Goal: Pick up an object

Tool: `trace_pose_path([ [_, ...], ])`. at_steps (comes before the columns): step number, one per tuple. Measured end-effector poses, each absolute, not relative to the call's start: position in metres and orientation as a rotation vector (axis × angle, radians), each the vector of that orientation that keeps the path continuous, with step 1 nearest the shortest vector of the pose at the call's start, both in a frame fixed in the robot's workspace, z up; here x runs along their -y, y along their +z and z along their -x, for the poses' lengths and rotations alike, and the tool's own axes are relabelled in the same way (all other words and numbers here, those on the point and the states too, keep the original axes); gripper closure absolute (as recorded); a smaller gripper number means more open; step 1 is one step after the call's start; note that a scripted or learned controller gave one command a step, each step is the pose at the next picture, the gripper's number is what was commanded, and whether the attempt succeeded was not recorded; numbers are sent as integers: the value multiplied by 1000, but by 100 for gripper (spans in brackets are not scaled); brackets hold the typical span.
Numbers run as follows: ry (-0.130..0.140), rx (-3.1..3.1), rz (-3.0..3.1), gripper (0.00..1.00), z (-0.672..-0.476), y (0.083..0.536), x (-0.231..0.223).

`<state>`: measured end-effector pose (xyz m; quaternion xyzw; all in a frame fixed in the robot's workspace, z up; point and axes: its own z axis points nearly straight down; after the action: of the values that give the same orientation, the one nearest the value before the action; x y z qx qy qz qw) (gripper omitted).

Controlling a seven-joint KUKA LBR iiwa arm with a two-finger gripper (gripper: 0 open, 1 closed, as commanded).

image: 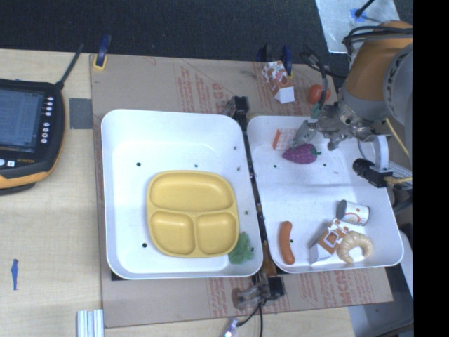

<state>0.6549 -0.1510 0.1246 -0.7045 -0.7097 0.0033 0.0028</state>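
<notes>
Two shallow white bins sit side by side on a brown cardboard sheet (pixel 175 83) laid over a pale wooden bench (pixel 42 244), with dark carpet (pixel 175 9) beyond its far edge. A teach pendant (pixel 24 132) lies at the bench's left edge.

The left bin (pixel 123 128) carries one yellow divided plate (pixel 191 213) near its middle and one green leafy piece (pixel 242 249) in its near right corner.

The right bin (pixel 316 188) holds one purple grape bunch (pixel 300 154) near its far edge, one small orange-red piece (pixel 278 140) by its far left corner, one red sausage (pixel 285 241) at its near left, and a cluster at its near right corner: one croissant (pixel 356 246), one small carton (pixel 331 239) and one small cup (pixel 353 213).

The gripper (pixel 317 130) hangs just above the grape bunch, its fingers spread apart with nothing between them.
</notes>
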Motion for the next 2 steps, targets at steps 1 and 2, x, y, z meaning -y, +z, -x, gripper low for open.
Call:
trace_pose_path([
  [1, 8, 2231, 2208, 100, -657, 138, 152],
  [2, 9, 2231, 2208, 0, -656, 137, 152],
])
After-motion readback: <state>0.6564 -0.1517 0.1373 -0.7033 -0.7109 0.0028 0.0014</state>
